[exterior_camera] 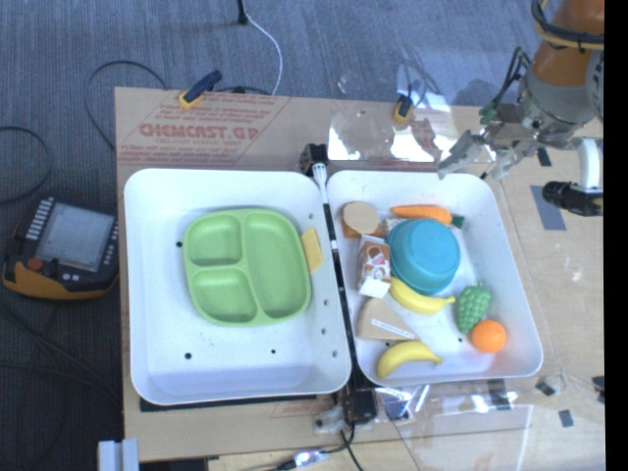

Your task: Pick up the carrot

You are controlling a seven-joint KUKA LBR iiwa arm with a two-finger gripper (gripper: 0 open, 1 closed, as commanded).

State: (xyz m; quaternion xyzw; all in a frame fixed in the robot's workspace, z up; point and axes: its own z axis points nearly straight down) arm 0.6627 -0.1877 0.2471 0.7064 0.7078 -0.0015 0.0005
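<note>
Nothing of the pick looks done yet. Lowest in the frame, at the near end of the right bin (510, 273), lie a banana (406, 357) and an orange (488, 336), with a green bumpy fruit (472, 305) just above and a second banana (422, 296) under the rim of a blue bowl (425, 254) at the bin's middle. In the left bin (157, 292) sits a green divided plate (244, 265). The carrot (422, 213) lies flat at the far end of the right bin, just past the bowl, its leafy end toward the right. Farther still, at the upper right of the frame, the gripper (478, 157) hangs over the bin's far rim with its fingers spread and nothing between them, near the carrot but apart from it. What remains, as I judge it, is the whole grasp: descend, close, lift.
</note>
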